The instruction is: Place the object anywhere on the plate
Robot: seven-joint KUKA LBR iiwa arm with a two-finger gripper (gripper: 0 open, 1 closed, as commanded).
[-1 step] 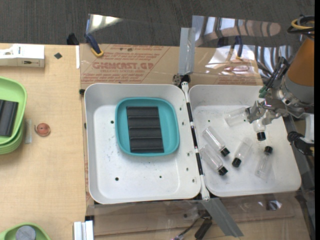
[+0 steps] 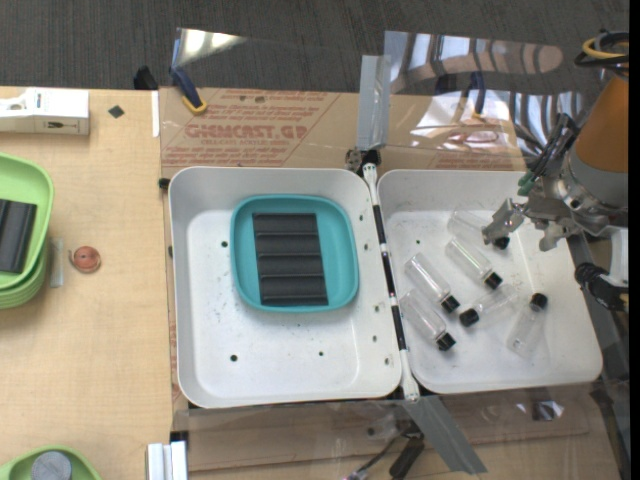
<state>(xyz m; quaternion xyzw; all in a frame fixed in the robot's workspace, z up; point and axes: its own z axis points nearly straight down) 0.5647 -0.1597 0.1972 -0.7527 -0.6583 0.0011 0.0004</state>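
Note:
A teal plate [image 2: 246, 258] with a black ridged insert [image 2: 290, 258] lies in the left bin [image 2: 200, 348]. Several clear vials with black caps lie in the right bin [image 2: 560, 368], among them one [image 2: 473, 265] near the middle and one [image 2: 428, 279] to its left. My gripper [image 2: 525, 235] hovers over the right bin's upper right part, above and right of the vials. Its fingers [image 2: 498, 231] are spread open and nothing shows between them.
Another vial [image 2: 524, 326] lies toward the right bin's right side and one [image 2: 427, 325] at its lower left. A green tray [image 2: 25, 230] stands at the bench's left edge. Cardboard and clear plastic sheets stand behind the bins.

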